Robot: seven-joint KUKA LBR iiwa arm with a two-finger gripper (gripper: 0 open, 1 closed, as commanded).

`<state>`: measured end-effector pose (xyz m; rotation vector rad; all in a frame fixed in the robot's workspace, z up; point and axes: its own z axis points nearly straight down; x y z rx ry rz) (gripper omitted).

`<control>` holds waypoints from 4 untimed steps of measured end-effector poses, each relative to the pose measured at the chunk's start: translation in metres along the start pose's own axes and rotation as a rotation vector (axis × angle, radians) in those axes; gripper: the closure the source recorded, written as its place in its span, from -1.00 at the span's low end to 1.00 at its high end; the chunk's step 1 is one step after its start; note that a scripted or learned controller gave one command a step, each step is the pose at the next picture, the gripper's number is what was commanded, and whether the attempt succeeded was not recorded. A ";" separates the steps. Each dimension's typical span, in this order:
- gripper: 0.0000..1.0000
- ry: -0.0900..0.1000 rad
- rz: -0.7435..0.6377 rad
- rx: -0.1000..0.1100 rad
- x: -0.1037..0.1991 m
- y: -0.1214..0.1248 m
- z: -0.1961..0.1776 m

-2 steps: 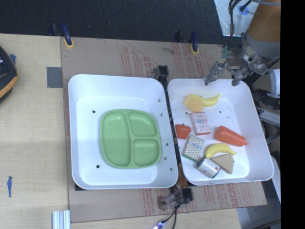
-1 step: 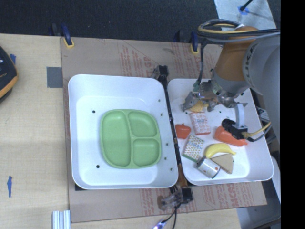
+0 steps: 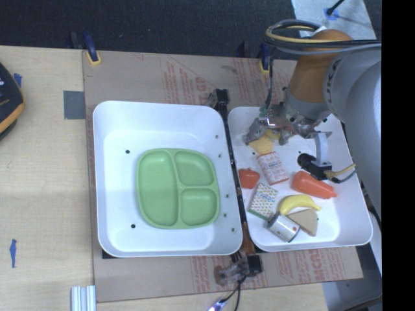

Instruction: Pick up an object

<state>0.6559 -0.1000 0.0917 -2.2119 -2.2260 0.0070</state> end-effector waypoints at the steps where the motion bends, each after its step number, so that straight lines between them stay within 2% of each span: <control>1: -1.00 0.000 0.003 0.000 -0.043 -0.113 0.001; 2: -1.00 0.001 0.003 -0.002 -0.083 -0.170 0.001; 3: 1.00 0.000 -0.002 -0.002 -0.083 -0.170 -0.009; 4: 1.00 0.001 0.000 -0.003 0.003 -0.136 -0.094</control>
